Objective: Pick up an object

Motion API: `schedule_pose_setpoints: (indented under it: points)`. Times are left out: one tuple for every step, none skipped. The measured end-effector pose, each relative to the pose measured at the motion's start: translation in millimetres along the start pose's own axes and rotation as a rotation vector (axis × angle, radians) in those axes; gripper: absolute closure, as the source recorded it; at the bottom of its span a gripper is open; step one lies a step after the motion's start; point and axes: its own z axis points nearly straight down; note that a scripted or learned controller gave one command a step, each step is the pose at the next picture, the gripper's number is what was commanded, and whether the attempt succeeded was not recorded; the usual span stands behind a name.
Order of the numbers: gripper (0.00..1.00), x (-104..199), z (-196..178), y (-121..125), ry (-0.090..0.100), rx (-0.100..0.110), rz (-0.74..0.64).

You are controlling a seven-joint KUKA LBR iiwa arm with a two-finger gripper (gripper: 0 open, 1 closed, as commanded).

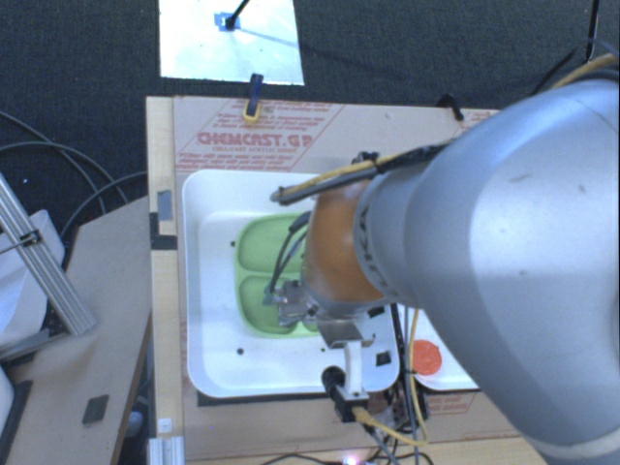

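A light green, two-part moulded object [257, 260] lies in the left white bin [208, 260], towards its middle. My gripper [287, 308] hangs low over the green object's near right part, under the orange wrist band [334, 250]. The arm hides much of the green object's right side. I cannot see whether anything is held. A small orange-red round object [426, 357] lies in the right bin [455, 384], close to the wall between the two bins.
The big grey arm [513, 260] covers most of the right bin and the view's right half. Cables [387, 424] hang off the wrist near the bins' front rim. A cardboard sheet [262, 134] lies under the bins.
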Motion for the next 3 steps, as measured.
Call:
schedule_pose_setpoints:
  points:
    - [1.0, -26, -3, 82, 0.017, 0.011, -0.017]
    - [1.0, -9, -2, 42, -0.004, -0.005, -0.005]
    - [1.0, -14, -115, 125, 0.0, 0.006, -0.007]
